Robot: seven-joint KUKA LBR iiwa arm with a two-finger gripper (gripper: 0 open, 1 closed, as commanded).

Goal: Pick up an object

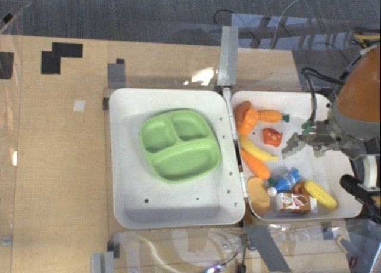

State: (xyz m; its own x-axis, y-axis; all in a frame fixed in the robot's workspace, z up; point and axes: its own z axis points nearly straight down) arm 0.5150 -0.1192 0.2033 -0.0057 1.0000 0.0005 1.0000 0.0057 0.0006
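The right bin (280,95) holds several toy foods. At its left are an orange pepper (244,118), a carrot (269,116), a red strawberry (272,137), a yellow banana (256,148) and a second carrot (256,164). Nearer the front lie a blue bottle (286,181), a tan bread piece (258,193), a small carton (293,202) and a yellow corn cob (320,194). My gripper (296,145) hangs low over the bin's middle, just right of the strawberry and above the blue bottle. Nothing is visibly held in it.
The left bin (172,209) holds a green divided plate (178,144). A metal divider (227,63) runs between the bins at the back. The arm's orange band (363,87) and cables crowd the right bin's right side. Bare wooden bench lies to the left.
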